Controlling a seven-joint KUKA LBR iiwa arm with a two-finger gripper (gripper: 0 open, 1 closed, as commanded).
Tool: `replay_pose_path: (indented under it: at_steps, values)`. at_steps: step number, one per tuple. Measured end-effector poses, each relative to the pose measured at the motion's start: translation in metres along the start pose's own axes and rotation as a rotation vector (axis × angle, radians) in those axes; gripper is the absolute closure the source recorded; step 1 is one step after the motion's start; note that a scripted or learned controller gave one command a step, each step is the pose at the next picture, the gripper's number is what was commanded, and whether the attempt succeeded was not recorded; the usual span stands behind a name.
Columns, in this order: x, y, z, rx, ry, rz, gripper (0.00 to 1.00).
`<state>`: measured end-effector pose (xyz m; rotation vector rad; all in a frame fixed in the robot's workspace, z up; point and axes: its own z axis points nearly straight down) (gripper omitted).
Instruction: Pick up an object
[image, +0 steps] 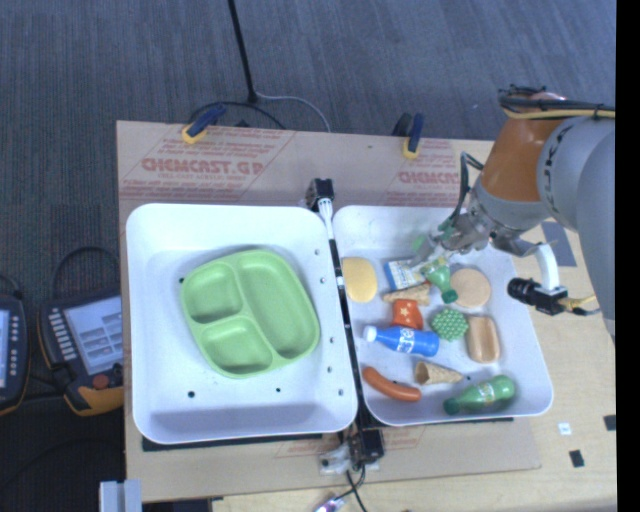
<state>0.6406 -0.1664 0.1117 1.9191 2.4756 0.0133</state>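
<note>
Tool low over right bin clutter, near small green bottle — positioned for pick; grip state unclear — cannot tell.

You look down from one fixed camera above the bench, at a slant, both white bins in frame, fairly far back.

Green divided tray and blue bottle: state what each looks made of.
Green divided tray, in the left white bin: probably moulded plastic, matt to satin; even lime colour, rounded compartment walls, only soft sheen.

Blue bottle with a white cap, lying among toy foods in the right white bin: likely hard plastic, slightly glossy; solid colour with a printed white mark. Too small to be certain.
</note>
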Motion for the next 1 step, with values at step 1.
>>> replay_pose_path:
  at_steps: [1]
  values:
    - [0.0653,-0.0111,-0.1330,0.009,0.001,-0.138,1.00]
